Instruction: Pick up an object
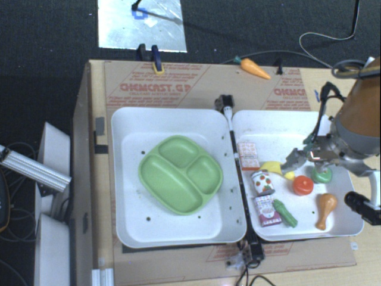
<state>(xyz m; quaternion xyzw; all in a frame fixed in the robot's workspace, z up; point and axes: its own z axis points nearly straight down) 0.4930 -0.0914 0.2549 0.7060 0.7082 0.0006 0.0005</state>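
A grey robot arm with an orange band reaches in from the right over the right-hand bin [342, 228], its end effector [299, 158] hanging low above the toys, just left of a green piece [323, 174] and just beyond a red tomato [303, 185]. Whether it is open or closed cannot be told from this slanted view, and nothing can be seen gripped.

The pick looks not yet made. Every candidate appears to lie on the bin floor: a yellow piece [272, 167] just left of the end effector, a small carton [248, 155] toward the far left corner, a can [262, 183] and a pink box [266, 211] along the left wall, a green vegetable [284, 213] beside the box, and a drumstick [325, 209] on the near right. The tomato and the yellow piece lie nearest the tool.

In the left bin [128, 159] rests a green divided plate [180, 174]. A toy carrot [255, 68] lies on the bench beyond the bins.

Still to come, by this view: closing on one object and lifting it clear.
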